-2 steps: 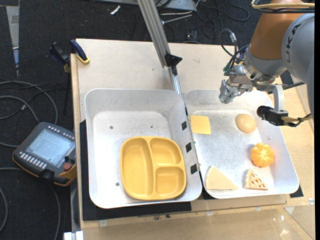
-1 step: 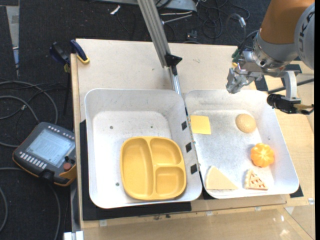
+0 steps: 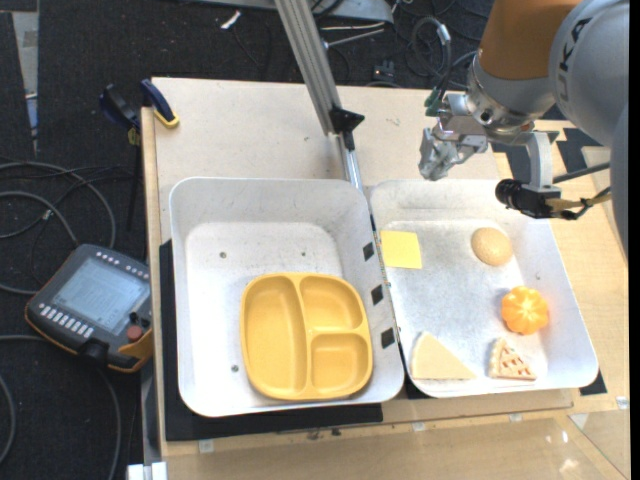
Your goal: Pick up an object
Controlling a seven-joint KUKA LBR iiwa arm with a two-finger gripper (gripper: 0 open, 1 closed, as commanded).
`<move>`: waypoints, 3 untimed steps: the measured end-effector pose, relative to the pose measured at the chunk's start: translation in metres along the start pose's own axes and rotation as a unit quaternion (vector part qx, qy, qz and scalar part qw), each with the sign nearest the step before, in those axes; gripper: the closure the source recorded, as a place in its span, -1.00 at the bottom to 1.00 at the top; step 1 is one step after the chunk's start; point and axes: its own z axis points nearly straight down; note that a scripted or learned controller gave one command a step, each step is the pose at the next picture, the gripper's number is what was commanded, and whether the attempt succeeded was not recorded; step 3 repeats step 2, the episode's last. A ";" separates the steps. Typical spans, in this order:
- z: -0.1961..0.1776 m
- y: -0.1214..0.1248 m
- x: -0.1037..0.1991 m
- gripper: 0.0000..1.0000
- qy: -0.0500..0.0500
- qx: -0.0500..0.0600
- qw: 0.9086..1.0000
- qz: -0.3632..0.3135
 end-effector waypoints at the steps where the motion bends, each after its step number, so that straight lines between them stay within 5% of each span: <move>1: 0.020 0.004 0.052 1.00 0.000 0.003 1.000 0.000; 2: 0.023 0.004 0.115 1.00 0.001 0.002 1.000 -0.001; 3: 0.023 0.004 0.115 1.00 0.001 0.002 1.000 -0.001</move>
